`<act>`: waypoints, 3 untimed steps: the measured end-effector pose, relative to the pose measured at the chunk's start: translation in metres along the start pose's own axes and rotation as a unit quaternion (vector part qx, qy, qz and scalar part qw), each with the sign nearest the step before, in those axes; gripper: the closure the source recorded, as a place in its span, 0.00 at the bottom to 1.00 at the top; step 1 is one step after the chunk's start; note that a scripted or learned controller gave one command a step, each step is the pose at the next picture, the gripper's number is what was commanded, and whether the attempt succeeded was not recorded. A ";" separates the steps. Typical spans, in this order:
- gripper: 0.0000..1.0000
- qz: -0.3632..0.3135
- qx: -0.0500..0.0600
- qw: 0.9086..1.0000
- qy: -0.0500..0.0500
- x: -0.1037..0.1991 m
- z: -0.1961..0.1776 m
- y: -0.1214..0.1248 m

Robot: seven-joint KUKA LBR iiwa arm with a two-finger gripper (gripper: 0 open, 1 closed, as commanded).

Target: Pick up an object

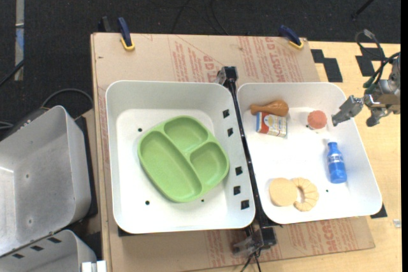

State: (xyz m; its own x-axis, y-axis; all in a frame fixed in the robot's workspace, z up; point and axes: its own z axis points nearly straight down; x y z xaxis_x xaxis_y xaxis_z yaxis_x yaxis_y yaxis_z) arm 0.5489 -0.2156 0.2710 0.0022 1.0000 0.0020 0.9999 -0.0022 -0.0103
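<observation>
Red print on board (268,60) reversed, perhaps unreadable.

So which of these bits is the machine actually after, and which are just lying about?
For the pick:
gripper
blue bottle
chicken drumstick
small carton
reddish ball
two pastries
right bin

Just lying about:
green divided plate
left bin
blue-and-yellow clamps
</observation>
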 end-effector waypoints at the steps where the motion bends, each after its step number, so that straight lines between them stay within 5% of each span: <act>1: 0.00 -0.002 -0.005 1.000 -0.001 0.001 -0.006 0.002; 3: 0.00 -0.001 -0.004 1.000 -0.001 0.004 0.103 0.012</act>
State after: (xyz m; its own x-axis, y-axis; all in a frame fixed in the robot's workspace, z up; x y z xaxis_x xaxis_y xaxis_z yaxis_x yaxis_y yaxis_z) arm 0.5602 -0.2115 0.1684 0.0009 1.0000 0.0005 1.0000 -0.0009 -0.0032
